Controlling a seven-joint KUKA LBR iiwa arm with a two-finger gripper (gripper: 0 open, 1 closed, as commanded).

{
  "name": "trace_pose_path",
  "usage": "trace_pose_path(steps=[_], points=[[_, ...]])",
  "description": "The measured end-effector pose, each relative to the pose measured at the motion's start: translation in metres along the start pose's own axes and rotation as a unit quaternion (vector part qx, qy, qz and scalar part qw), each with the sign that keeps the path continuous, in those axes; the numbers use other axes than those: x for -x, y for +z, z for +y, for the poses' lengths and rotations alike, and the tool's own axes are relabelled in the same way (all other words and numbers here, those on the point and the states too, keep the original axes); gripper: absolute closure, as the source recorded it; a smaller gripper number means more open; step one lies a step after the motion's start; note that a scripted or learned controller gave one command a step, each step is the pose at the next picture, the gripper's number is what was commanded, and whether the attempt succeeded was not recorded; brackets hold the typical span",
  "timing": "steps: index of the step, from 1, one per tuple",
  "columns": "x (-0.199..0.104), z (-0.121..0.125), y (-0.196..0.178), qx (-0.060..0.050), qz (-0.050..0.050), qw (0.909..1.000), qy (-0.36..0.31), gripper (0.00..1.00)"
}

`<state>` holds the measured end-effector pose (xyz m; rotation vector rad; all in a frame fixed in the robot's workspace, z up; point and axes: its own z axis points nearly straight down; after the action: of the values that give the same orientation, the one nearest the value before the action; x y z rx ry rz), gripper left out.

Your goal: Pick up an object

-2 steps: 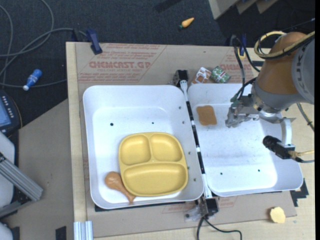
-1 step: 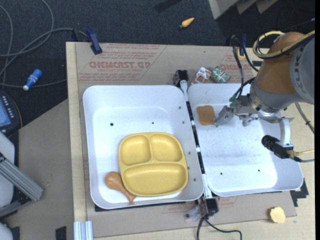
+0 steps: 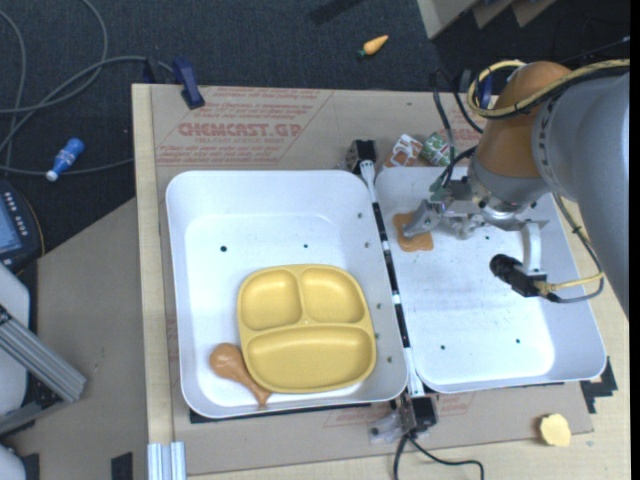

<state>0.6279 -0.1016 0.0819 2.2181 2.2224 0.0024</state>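
The gripper [image 3: 428, 220] sits in the upper left part of the right bin [image 3: 500, 353], hanging off the grey arm with the orange band [image 3: 515, 133] that fills the upper right of the frame. It's right down at a small orange-brown flat piece [image 3: 413, 236] lying on the bin floor, near the divider between the two bins. Honestly can't tell from this angle whether it has clamped that piece or is just hovering at it, so I won't call it a grab. A black cable connector [image 3: 515, 273] dangles below the wrist, over the middle of that bin.

Over in the left bin [image 3: 200, 208], a yellow divided plate [image 3: 303, 326] with three compartments sits toward the lower right. A tan toy drumstick [image 3: 236, 368] lies at the plate's lower left edge, touching it or nearly so.

Outside the bins: a blue clip [image 3: 186, 83] on the board's upper left corner, a blue bottle [image 3: 66, 157] on the carpet at the left, a small orange bit [image 3: 374, 44] on the floor at the top, and a yellow chunk [image 3: 553, 429] at the lower right.
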Motion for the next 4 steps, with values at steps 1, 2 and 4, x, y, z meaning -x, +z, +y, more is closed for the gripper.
trace_pose_path(steps=[1, 2, 4], points=[[0.008, 0.041, -0.003, 0.002, -0.001, 1.0, 0.0, 0.0], [-0.005, 0.016, -0.003, -0.002, 0.0, 1.0, 0.001, 0.0], [0.092, 0.039, -0.003, 0.002, -0.003, 1.0, 0.004, 0.0]])
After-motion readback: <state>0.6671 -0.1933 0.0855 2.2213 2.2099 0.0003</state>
